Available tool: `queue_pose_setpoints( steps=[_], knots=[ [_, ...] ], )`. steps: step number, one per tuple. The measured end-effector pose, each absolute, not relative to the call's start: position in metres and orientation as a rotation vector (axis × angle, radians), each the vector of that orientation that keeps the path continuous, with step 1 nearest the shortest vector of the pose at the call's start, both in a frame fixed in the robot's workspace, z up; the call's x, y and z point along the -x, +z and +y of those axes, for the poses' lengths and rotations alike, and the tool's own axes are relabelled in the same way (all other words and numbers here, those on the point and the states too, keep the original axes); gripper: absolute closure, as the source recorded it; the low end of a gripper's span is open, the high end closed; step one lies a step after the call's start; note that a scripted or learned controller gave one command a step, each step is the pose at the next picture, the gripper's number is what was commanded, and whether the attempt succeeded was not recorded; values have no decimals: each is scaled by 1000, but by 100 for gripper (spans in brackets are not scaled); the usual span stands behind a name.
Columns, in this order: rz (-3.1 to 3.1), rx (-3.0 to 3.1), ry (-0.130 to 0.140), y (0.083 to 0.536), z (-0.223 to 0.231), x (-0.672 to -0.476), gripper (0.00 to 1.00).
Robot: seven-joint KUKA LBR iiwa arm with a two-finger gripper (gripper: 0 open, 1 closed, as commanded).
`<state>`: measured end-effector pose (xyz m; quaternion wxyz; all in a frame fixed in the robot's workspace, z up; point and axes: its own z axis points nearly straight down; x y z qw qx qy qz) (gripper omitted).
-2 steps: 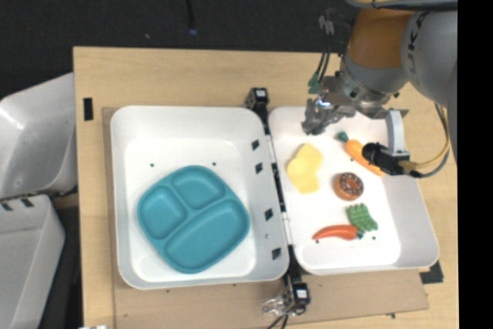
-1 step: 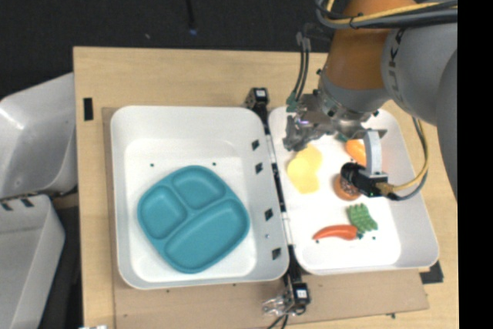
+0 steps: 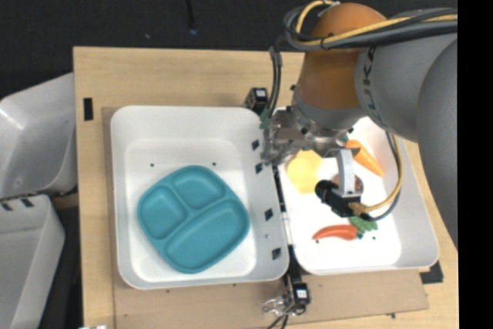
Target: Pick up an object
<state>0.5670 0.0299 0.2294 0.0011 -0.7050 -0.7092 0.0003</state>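
Worktop: pale wood, carrying two shallow white bins side by side. Left bin: one teal divided plate with three compartments, lying flat toward the bin's near side, well apart from the pincer. Right bin: three small items. Item one, a yellow piece, lies in the bin's left part, just beside the wall shared with the left bin. Item two, an orange carrot-shaped piece, lies to the right of the yellow piece and is partly covered by the arm. Item three, a red chilli with a green stalk at its right end, lies lengthwise toward the near edge of the bin. Arm: grey with an orange band, entering from the right. Pincer: low over the right bin's far left corner, against the shared wall; the yellow piece is the nearest item, just on its near side, with the chilli farther off. Whether the pincer is released or clenched cannot be told; nothing is seen held.
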Motion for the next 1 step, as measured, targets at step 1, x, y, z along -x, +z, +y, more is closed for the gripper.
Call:
queue_pose_setpoints(
  steps=[1],
  knots=[
    [-2227, 2214, 0, 229, 70, -546, 100]
  ],
)
